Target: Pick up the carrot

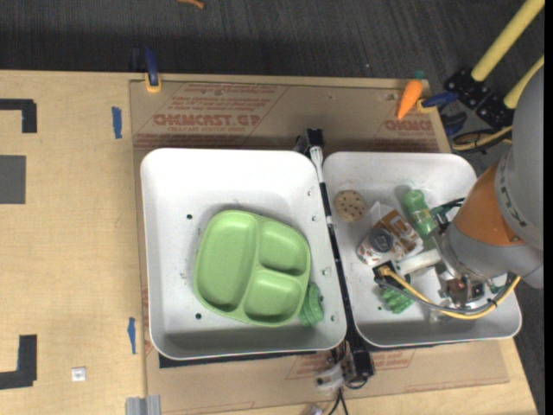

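carrot: a small toy, bright orange, tapered, with a green tuft at its upper end; it lies tilted on the brown cardboard of the surface, outside both bins, just past the far rim of the right bin, well apart from the pincer and beyond it toward the top of the view.
pincer: low inside the right bin, at its near right part; its body is a cluster of metal and wires under the orange band, and whether it is released or clenched I cannot tell.
arm: grey, with the orange band above the wrist, reaching in from the right over the right bin's right rim.
right bin: white and shallow; it bears a jumble of small things just left of the pincer.
round biscuit: tan and dotted, up and to the left of the pincer, near the bin's left wall.
green bottle: above the pincer, lying beside the wrist.
left bin: white, well to the left of the pincer, touching the right bin along a dark seam.
green tray: light green with three compartments, lying in the left bin.
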